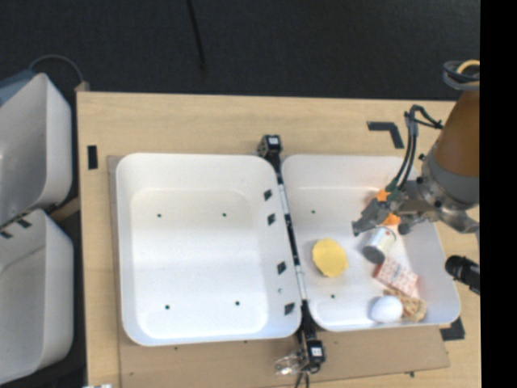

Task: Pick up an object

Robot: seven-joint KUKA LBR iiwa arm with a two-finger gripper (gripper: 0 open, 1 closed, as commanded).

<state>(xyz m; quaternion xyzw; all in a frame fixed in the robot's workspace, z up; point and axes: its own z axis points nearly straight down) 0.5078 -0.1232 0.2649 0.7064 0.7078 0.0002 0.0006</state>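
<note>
Two smooth white plastic bins (198, 168) are set side by side on a pale wooden bench (202, 120). In the right bin, a flat yellow disc (329, 258), a crinkled red-and-white packet (397, 277) and a white ball (385, 309) are seen. The gripper (381, 221) is poised just above a grey-and-white tube (376, 243); whether its jaws are parted cannot be told.

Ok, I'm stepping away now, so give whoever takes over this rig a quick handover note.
Gripper: low in the right bin, over the upper end of a small white and grey bottle; nothing seen held.
Objects, all in the right bin: yellow disc near the divider, red and white packet below the bottle, white ball at the front edge.
Done: no pick yet.
Left: grasp and lift one object.
</note>
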